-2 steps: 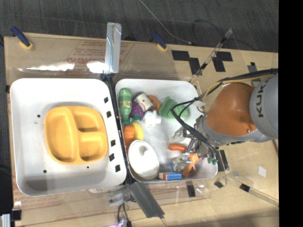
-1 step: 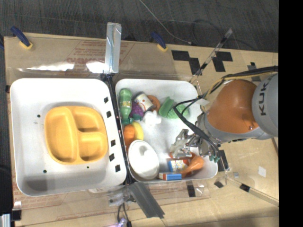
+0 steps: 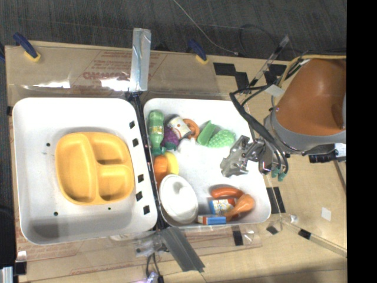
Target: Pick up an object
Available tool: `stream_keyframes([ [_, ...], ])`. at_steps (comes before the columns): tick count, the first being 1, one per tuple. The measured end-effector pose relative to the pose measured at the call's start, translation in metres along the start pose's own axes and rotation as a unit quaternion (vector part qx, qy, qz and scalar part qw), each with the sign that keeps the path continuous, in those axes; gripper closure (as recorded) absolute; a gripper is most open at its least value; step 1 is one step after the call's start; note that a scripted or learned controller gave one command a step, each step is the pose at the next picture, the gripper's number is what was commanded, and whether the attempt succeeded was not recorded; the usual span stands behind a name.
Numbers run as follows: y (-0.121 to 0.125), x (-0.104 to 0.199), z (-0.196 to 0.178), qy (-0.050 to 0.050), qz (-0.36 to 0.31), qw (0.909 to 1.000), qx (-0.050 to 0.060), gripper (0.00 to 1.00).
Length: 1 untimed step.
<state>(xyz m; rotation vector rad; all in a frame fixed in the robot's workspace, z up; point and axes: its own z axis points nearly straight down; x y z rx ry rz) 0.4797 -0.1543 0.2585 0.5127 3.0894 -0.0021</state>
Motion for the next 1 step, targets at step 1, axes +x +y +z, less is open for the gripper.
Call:
stream_keyframes([
  [1, 0.0374, 0.0148, 0.1092, 0.002, 0.025, 0.9997, 0.000, 1.00],
])
